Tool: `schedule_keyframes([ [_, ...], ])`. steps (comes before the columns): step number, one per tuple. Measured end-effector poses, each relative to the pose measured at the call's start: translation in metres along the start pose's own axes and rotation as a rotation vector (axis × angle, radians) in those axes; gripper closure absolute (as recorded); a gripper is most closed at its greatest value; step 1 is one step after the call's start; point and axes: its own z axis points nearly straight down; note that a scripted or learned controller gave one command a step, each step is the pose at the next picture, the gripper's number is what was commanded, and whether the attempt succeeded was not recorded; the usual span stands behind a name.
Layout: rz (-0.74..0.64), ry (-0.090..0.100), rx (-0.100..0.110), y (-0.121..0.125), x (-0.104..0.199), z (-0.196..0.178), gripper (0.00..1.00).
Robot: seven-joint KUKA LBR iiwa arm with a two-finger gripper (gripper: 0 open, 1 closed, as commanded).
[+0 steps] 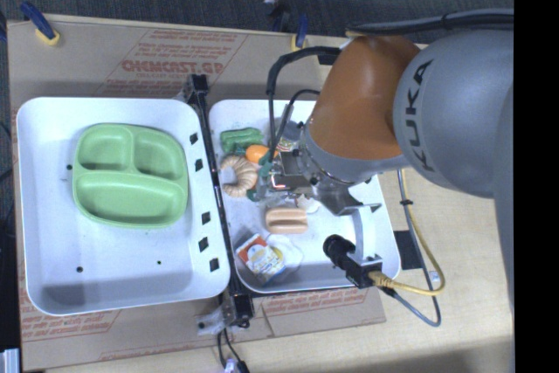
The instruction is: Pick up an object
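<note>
Bins sit side by side on your bench: the left shallow white bin [35, 188] carries a pale green plastic tray with three compartments [131, 175], lying flat near the bin's upper middle. The right shallow white bin [240, 113] holds the small items you could pick. Near its upper left you see a dark green flat piece [240, 138], with a small orange rounded object [256, 154] just beside it on the right. Below those lies a tan, twisted pastry-like toy [239, 176], close to the divider between the bins. Further down, a beige and pink block shaped like a sandwich slice [287, 220] lies near the bin's middle, and a crumpled clear packet with red and yellow printing [264, 259] rests against the lower left corner.

Your grey arm with the orange band [367, 105] leans in from the right and covers much of that bin. The gripper [281, 179] hangs low between the pastry toy and the sandwich-like block, just above the latter. You cannot tell from this angle whether the claw is released or clenched, and nothing visibly sits in it.
</note>
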Motion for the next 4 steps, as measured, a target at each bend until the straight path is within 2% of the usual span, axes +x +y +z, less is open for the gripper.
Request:
schedule_keyframes([
  [1,0.004,-0.001,0.001,-0.001,-0.076,0.065,1.00],
  [2,0.006,0.000,-0.002,-0.001,-0.122,0.055,1.00],
  [3,0.005,0.000,-0.002,-0.001,-0.121,0.055,0.00],
  [4,0.002,0.002,0.000,0.000,-0.081,0.165,0.00],
])
